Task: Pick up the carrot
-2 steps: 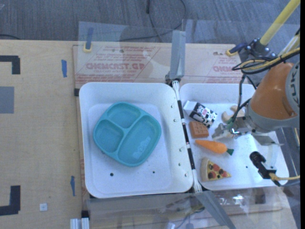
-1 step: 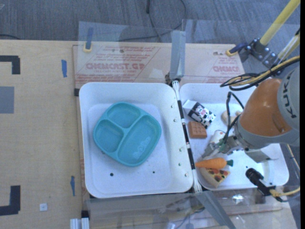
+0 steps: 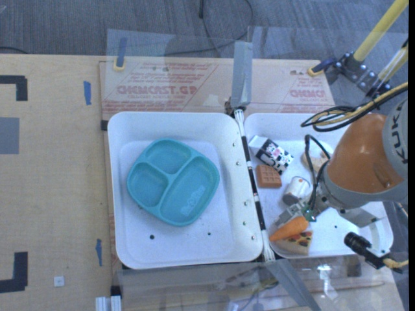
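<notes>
Arm [image 3: 373,157] was seen as a bulbous orange band over a grey wrist section. Black cables [image 3: 337,115] were looped beside it. A grey link with partial dark lettering was noted at the frame edge.

Two bins sit side by side. The left bin [image 3: 123,173] holds a divided plate [image 3: 172,181], lying about at its middle. In the right bin [image 3: 382,235], every piece lies right of the plate — a waffle [image 3: 268,176] nearest, a toy cow [image 3: 274,155] behind it, the carrot [image 3: 290,229] in front, the gripper [image 3: 303,210] just above the carrot.
</notes>
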Controlling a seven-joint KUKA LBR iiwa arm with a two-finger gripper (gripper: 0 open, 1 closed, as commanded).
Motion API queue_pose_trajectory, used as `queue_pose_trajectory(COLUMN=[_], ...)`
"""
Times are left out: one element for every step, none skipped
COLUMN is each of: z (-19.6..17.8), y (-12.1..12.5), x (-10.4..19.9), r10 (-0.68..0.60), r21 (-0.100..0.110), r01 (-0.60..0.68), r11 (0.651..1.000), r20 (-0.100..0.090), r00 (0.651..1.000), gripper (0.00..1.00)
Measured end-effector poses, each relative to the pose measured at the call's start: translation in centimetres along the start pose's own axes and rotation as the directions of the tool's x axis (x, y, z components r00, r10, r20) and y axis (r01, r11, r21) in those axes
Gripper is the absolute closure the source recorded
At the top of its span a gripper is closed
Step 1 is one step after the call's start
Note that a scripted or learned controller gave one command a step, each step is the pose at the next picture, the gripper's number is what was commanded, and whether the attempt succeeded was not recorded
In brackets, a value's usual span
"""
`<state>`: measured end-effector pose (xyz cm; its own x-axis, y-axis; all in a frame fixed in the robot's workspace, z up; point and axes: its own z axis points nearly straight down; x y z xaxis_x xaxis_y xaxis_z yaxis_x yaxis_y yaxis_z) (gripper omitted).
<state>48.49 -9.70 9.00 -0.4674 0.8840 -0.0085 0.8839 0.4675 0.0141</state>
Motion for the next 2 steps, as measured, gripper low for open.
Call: queue_pose_trajectory(z=[-1.1, 0.1], y=[0.1, 1.0], x=[-0.1, -1.9], r10=[0.003, 0.337], r21=[-0.004, 0.010], r01=[-0.003, -0.337], r11=[1.000, 0.941], r20=[0.001, -0.005], r00=[1.000, 0.941], gripper=[1.00, 1.00])
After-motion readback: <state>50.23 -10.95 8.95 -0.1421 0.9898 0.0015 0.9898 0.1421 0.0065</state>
